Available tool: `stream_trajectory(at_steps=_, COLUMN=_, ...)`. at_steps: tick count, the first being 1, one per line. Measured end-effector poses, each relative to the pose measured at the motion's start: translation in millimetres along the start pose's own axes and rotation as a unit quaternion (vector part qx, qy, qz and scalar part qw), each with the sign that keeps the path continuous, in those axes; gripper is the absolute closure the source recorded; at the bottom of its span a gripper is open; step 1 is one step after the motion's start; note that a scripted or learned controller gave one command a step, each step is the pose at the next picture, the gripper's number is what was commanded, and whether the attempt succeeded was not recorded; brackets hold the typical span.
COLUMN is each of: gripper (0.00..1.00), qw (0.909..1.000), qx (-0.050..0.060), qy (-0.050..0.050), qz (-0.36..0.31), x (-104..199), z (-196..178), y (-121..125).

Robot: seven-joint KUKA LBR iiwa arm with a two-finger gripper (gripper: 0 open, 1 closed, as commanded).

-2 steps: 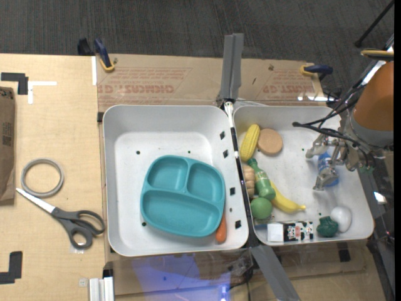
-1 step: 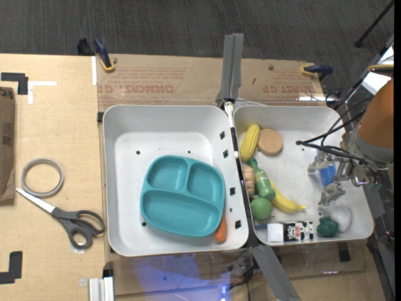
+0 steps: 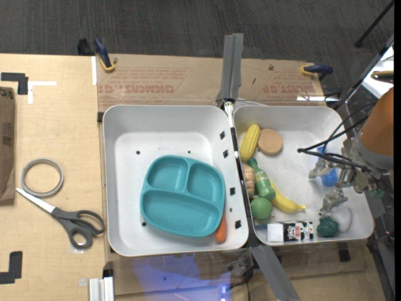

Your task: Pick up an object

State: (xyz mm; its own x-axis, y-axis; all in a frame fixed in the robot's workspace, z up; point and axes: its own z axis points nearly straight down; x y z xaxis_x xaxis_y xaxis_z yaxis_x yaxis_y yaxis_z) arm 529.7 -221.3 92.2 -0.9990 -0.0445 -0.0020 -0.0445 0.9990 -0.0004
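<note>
Several objects crowd the right bin (image 3: 351,234), and I see my tool (image 3: 333,200) low at its five o'clock corner, just above the green object (image 3: 328,227); whether its fingers are apart or together I cannot tell. If I descend off-centre, it may nudge that rounded piece against the wall and close on nothing.

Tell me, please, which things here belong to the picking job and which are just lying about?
Job: claw; right bin with corn, cookie, banana, lime, broccoli; left bin with teal tray, carrot.

Lying about: scissors, tape roll, clamps.
</note>
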Motion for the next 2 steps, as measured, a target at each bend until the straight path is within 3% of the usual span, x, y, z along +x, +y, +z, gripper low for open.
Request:
stream_trajectory(at_steps=1, gripper=0.0, qw=0.9971, qx=0.002, qy=-0.012, qz=0.075, x=24, z=-5, y=13)
stream_trajectory(at_steps=2, gripper=0.0, qw=0.9989, qx=0.004, qy=-0.021, qz=0.041, x=36, z=-10, y=31)
